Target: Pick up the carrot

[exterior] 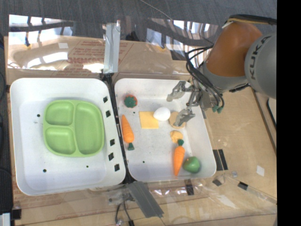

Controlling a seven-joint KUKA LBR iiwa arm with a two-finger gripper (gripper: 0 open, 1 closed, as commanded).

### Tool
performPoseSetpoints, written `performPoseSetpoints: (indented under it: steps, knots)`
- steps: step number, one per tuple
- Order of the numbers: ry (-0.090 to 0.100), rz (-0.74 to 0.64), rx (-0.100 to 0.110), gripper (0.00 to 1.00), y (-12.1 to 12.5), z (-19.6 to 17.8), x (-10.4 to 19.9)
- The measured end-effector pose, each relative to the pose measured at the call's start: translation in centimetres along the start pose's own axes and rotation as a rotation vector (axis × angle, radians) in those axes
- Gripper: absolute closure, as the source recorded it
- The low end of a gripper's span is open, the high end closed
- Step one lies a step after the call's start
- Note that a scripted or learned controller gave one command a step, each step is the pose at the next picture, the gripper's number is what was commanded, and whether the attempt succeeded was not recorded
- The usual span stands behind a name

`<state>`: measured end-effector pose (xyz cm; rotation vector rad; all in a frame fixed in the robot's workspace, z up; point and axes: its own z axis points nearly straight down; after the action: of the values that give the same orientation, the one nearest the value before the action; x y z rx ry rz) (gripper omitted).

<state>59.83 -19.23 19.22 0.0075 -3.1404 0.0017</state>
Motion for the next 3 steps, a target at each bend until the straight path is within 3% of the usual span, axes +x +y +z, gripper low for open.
performPoseSetpoints:
  steps: [1,2,3]
  knots:
    - [-0.005,0.099,0.0,0.0,-1.6,9.9,4.5]
    - [-0.012,0.089,0.002,1.0,-1.4,8.6,4.1]
    - [0.0,-0.351,-0.003,1.0,4.5,5.1,12.1]
